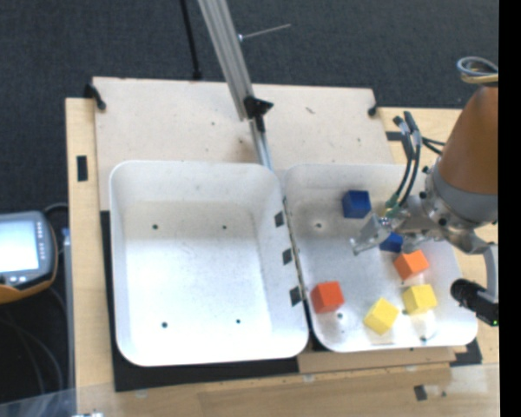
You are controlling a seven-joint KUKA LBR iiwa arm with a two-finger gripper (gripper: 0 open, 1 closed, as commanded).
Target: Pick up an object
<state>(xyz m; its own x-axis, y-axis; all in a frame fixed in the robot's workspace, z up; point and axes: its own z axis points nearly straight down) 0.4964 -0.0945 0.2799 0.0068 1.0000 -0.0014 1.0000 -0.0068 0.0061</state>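
Observation:
The right bin (330, 341) holds several small cubes. One blue cube (357, 203) lies near its back. A second blue cube (391, 243) sits right under my gripper (373, 237), which reaches in low from the right; whether it grips that cube I cannot tell. An orange cube (411, 264) lies just right of the gripper. Another orange cube (327, 296) rests near the bin's left wall. Two yellow cubes (381, 315) (419, 299) lie toward the front.
The left bin (122, 233) stands beside the right one, their walls meeting in the middle. A slanted metal pole (230, 50) rises behind the bins. A small screen device (13, 250) sits off the bench at far left.

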